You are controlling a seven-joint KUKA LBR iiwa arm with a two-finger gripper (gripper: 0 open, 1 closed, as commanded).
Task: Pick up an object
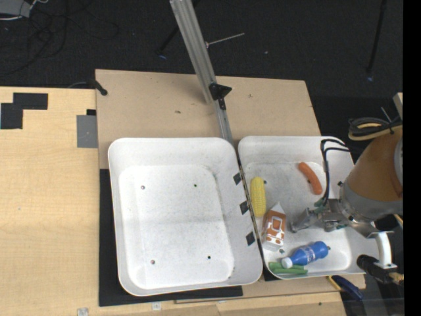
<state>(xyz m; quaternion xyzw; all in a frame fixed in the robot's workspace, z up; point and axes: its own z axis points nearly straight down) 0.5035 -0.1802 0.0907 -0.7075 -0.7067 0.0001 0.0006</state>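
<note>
Carton (274, 228) lies in the right bin (283, 151), just beside our gripper (301, 220). We judge it light and easily crushed, so we take its flat sides. We cannot tell the jaw state.

- The gripper (304, 220) hangs low over the right bin (283, 151), reaching in from the right.
- An orange-and-white carton (274, 227) lies just left of it.
- A yellow corn cob (258, 197) sits further left, by the divider.
- An orange sausage (310, 177) lies above it.
- A blue bottle (306, 254) rests below it.
</note>
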